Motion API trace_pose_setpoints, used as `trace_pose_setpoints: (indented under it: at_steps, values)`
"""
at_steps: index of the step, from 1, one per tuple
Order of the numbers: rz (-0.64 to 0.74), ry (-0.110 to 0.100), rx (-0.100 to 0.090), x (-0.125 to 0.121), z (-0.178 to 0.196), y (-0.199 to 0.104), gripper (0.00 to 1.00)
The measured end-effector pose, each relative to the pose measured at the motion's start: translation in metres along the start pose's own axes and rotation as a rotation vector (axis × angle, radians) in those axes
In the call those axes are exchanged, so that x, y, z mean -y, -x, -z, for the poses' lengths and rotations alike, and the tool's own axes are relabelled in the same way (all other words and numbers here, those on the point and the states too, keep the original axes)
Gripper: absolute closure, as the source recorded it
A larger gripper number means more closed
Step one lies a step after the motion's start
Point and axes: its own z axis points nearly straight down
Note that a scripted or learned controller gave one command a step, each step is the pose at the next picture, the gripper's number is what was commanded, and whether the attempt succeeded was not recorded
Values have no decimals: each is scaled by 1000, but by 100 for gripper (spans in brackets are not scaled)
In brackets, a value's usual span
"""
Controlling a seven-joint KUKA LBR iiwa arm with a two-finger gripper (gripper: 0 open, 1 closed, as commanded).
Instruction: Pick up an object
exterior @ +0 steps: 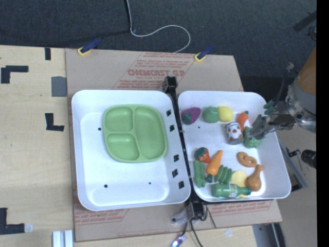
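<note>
the gripper (255,130) hangs over the right bin (272,189) near its right wall, above a small green toy (251,140); whether its fingers are apart or together cannot be told. just left of the toy stands a little red and white can (234,132), with a carrot (242,120) beyond it. the left bin (87,189) holds a green divided plate (135,133).

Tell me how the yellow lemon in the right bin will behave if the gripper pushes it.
The lemon looks rounded and smooth, so it will probably roll instead of sliding. It looks like a light plastic toy, so it may skid away fast. It touches the green vegetable, so a push leftward would likely shove that too.
</note>
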Motion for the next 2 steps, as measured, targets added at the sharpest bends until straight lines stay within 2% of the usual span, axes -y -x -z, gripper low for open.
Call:
trace_pose_setpoints:
  at_steps: [1, 2]
  values:
    - [8, 1, -3, -16, 2, -99, 100]
    - [6, -2, -1, 6, -19, -185, 100]
